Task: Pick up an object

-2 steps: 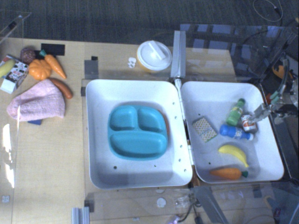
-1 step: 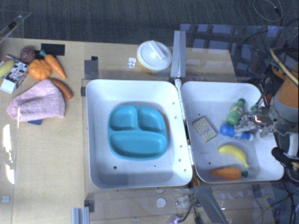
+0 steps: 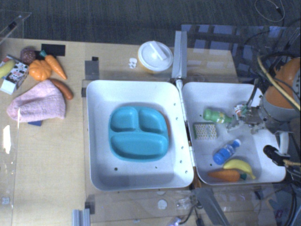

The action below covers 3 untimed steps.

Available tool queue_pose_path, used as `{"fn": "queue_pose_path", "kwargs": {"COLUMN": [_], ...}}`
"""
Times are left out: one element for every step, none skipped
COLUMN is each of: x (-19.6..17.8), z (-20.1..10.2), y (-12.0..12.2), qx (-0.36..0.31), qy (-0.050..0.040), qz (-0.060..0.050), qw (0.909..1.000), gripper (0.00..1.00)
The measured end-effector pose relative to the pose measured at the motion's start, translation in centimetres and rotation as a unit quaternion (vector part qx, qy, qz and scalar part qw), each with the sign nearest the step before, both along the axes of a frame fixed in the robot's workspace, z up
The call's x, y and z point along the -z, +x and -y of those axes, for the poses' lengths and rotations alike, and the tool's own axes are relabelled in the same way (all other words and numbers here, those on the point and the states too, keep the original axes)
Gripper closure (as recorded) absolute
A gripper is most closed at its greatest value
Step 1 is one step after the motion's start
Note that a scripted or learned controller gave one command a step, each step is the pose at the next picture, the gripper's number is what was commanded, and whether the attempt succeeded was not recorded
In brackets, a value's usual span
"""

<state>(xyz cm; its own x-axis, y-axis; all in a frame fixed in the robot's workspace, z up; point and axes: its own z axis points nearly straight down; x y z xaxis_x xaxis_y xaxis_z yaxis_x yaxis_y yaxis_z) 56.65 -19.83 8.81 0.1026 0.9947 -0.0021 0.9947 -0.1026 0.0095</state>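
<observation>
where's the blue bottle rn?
In the right bin, lower middle: the blue bottle lies just above the banana and below the green bottle.

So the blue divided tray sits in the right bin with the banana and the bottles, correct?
Not quite: the camera view shows the blue divided tray in the left bin. The banana and the bottles, green and blue, lie in the right bin.

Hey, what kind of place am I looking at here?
Probably a robot grasping test bench in a lab: two shallow white bins side by side, plastic toy food like a yellow banana, and a grey arm with an orange band.
</observation>
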Motion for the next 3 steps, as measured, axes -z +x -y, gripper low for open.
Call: {"fn": "queue_pose_path", "kwargs": {"x": [0.2,-1.0,-11.5], "z": [-0.5,-0.5,-4.7], "y": [5.0,5.2,6.8], "qx": [0.156,0.152,0.075], "qy": [0.0017,0.0001,0.0016], "qz": [-0.002,0.000,-0.002], "qw": [0.9877,0.9884,0.9971], "gripper": [0.00,1.00,1.00]}}
